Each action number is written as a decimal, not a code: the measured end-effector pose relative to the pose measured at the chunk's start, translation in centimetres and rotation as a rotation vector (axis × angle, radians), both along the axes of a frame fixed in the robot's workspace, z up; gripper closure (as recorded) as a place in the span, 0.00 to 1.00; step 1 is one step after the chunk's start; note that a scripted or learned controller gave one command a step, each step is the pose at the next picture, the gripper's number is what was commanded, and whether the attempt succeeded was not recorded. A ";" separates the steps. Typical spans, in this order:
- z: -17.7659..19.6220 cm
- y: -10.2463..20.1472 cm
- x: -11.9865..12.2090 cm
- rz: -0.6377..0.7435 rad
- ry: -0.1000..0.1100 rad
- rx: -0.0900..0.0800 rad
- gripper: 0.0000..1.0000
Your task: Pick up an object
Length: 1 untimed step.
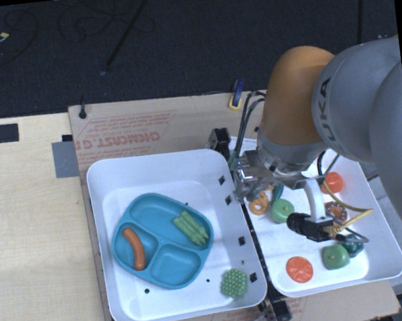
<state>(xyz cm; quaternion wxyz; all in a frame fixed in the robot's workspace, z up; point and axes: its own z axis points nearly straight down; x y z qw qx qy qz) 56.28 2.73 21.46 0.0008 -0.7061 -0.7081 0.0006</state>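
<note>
My gripper (250, 180) hangs low over the upper left corner of the right bin (388, 260), close to the wall between the two bins. Just below it lie a tan pretzel (259, 204) and a green round piece (280, 209). Further right sit an orange ball (332, 182) and a brown ring-shaped piece (336, 212). Near the bin's front edge are a red disc (299, 269) and a green apple (335, 257). I see nothing held in the gripper. The grey arm hides the back of this bin.
The left bin (106, 189) holds a blue divided plate (163, 266) with a sausage (134, 248) and green beans (192, 226) on it. A green bumpy ball (233, 283) lies at that bin's front right corner. Bare bench spreads to the left.
</note>
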 end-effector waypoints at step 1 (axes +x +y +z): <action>-0.3 4.8 2.9 0.001 -0.001 0.001 1.00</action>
